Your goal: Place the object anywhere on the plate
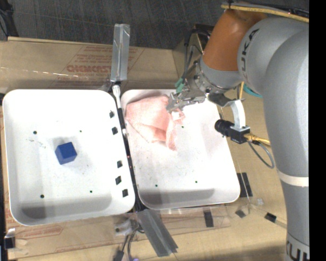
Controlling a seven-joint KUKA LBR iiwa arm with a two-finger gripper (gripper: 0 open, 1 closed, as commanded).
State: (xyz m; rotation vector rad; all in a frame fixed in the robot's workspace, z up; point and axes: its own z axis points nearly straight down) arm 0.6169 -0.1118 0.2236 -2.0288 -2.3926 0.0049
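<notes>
2 white bins sit side by side on the tabletop (pixel 261 200), their inner rims meeting along a black-clipped divider. The left bin (pixel 22 145) has wide bare floor around a blue cube (pixel 66 152), which lies left of centre. The right bin (pixel 206 167) is bare across its lower half. The arm (pixel 282 91) reaches in from the right, wrist bent down over that bin's upper edge. The end effector (pixel 179 103) touches a pink cloth (pixel 151 121); whether it is clenched I cannot tell. The cube is well apart from it.
</notes>
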